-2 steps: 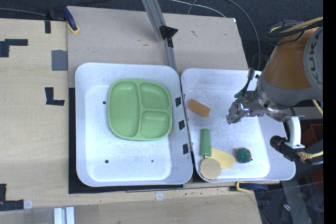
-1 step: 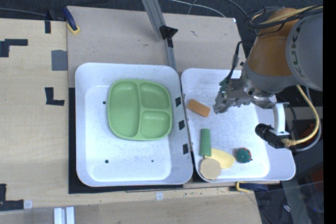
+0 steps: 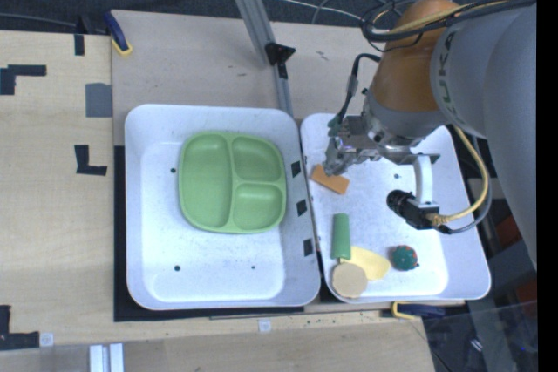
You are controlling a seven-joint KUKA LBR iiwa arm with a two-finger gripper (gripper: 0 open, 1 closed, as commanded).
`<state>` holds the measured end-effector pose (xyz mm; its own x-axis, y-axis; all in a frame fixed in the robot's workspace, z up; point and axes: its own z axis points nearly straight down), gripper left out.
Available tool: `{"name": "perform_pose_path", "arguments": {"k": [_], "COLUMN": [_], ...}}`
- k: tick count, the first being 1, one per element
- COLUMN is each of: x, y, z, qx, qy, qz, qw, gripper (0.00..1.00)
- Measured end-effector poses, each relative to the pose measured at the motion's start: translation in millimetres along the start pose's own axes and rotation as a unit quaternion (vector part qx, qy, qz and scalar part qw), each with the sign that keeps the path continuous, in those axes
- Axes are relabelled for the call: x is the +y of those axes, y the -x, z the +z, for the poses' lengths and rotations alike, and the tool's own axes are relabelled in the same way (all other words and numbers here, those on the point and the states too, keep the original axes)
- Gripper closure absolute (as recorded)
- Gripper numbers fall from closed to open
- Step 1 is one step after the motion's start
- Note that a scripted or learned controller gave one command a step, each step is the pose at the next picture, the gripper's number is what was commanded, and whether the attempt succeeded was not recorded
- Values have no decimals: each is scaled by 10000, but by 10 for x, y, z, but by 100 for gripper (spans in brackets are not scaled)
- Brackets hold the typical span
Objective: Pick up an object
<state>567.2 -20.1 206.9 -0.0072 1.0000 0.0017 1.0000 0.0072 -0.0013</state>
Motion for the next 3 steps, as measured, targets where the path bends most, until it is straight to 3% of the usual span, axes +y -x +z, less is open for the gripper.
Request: {"name": "perform_pose_path", "arguments": {"k": [2,3], "x": [482,755], "y": [-1009,-1166], "z": [-130,-229], "qx": [2,-5], "qy": [11,12], "qz": [1,18], "qw": [10000,10000], "gripper": [100,100]}}
